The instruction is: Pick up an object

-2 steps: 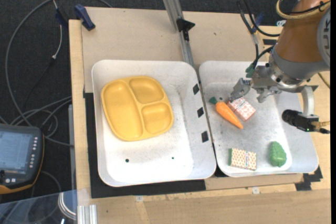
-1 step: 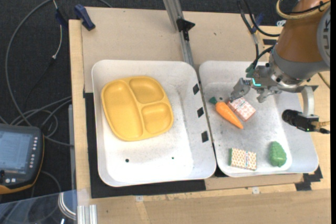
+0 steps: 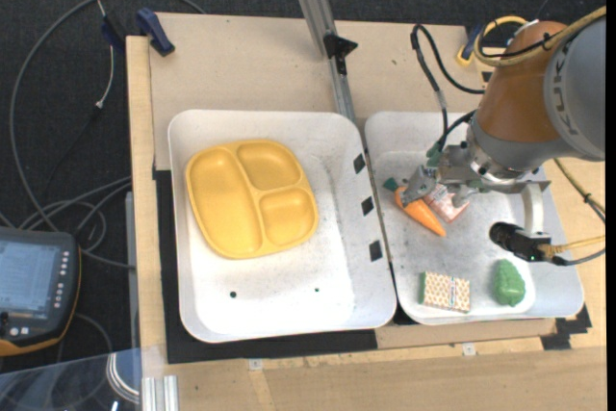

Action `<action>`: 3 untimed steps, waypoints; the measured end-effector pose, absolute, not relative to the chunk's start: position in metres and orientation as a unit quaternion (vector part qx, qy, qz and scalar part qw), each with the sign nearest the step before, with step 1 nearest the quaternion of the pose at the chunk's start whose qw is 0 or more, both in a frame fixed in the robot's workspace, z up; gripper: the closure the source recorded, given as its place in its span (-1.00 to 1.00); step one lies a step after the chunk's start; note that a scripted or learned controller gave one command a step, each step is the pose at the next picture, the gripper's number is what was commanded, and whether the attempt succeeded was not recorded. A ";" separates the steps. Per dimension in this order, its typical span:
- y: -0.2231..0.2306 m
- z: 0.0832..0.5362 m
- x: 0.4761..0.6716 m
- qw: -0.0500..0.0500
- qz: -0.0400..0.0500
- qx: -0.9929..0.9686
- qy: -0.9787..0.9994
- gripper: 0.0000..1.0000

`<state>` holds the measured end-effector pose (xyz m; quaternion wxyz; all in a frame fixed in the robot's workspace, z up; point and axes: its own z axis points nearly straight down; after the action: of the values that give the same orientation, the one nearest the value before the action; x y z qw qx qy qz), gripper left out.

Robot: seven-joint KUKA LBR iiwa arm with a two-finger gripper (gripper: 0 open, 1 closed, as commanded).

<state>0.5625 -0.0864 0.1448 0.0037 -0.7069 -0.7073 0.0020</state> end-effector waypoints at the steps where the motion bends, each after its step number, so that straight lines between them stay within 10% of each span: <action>1: -0.086 0.095 0.563 0.001 0.001 -0.707 -0.707 -1.00; 2: -0.085 0.106 0.563 0.001 -0.001 -0.707 -0.707 1.00; 3: -0.084 0.168 0.571 -0.003 -0.002 -0.706 -0.708 1.00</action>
<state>0.5714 -0.0837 0.1683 -0.0026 -0.7063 -0.7079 -0.0022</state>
